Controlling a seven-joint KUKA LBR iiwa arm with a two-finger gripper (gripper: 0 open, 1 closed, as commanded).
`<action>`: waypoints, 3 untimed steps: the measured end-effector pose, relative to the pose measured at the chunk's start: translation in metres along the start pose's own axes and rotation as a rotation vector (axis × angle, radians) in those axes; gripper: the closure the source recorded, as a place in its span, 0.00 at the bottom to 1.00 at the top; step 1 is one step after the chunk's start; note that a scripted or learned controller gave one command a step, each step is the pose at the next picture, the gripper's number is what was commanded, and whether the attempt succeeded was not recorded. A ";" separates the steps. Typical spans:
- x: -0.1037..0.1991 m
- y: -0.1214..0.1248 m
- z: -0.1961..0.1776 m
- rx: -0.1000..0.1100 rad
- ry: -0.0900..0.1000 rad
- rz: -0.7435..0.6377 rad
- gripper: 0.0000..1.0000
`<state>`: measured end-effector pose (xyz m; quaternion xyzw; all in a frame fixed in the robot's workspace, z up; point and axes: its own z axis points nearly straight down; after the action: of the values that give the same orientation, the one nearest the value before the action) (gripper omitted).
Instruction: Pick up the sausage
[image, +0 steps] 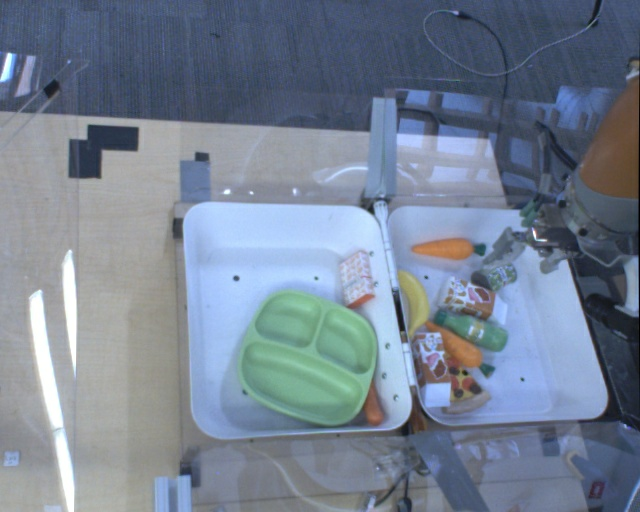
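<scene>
A short orange-red sausage-like piece (372, 405) lies in the left bin (215, 300), partly tucked under the right front rim of the green divided plate (308, 357). My gripper (523, 254) hangs over the back right part of the right bin (560, 350), far from that piece. Its fingers (505, 243) are spread open and hold nothing. A dark can (497, 276) sits just below and left of them.
The right bin holds a carrot (441, 248), a banana (415, 300), a green bottle (472, 329), an orange stick-shaped item (459, 349), small printed boxes (466, 297) and a pizza slice (462, 393). A red-and-white packet (356, 277) lies in the left bin by the divider.
</scene>
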<state>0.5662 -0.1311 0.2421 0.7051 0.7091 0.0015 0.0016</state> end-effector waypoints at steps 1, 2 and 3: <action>0.009 -0.019 0.121 0.001 0.000 -0.090 0.00; 0.038 0.027 0.150 -0.014 -0.008 -0.385 0.00; 0.006 0.095 0.157 0.039 0.013 -0.340 0.00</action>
<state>0.6617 -0.1242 0.0851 0.5750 0.8180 -0.0077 -0.0164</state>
